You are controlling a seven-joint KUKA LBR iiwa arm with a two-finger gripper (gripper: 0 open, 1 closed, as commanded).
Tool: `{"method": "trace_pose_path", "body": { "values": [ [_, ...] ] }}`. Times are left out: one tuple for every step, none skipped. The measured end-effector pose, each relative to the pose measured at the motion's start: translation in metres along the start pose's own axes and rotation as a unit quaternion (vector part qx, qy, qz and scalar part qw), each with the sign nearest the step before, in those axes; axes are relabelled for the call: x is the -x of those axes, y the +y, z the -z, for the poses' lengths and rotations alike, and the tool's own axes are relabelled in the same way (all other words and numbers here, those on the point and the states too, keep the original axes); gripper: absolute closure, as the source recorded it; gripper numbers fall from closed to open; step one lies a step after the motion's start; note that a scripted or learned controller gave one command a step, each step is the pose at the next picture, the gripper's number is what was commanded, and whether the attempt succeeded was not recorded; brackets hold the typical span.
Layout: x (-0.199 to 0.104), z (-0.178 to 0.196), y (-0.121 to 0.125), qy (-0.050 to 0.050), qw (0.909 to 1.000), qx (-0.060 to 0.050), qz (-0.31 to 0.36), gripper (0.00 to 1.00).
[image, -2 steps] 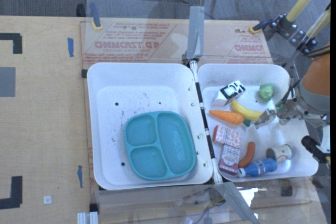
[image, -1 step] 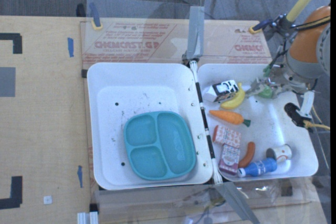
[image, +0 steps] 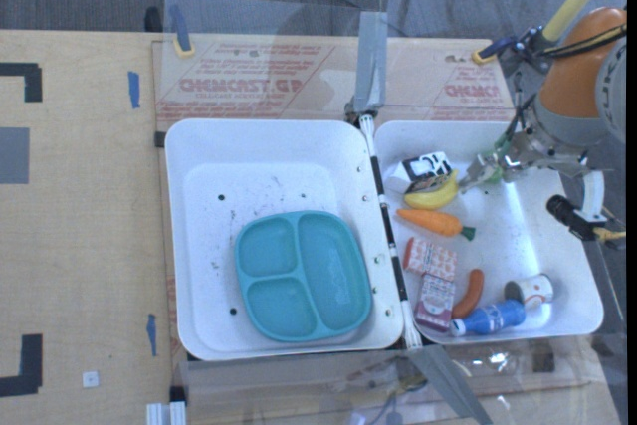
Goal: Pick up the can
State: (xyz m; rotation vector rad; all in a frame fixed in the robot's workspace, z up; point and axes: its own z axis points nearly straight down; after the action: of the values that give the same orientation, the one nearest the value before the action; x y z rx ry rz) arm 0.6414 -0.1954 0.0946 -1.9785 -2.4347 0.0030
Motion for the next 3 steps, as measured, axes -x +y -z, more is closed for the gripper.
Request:
{"method": "trace_pose_path", "body": {
  "values": [
    [0.021, -0.007, 0.023, 0.010, 0.9965, -0.006, -0.082, 0.00],
    [0.007, -0.007, -0.036, 0.001, 0.9956, 0.005, -0.094, 0.00],
    [0.020, -0.007, 0.025, 0.011, 0.9833, -0.004, -0.181, 0.00]
  ]
}}
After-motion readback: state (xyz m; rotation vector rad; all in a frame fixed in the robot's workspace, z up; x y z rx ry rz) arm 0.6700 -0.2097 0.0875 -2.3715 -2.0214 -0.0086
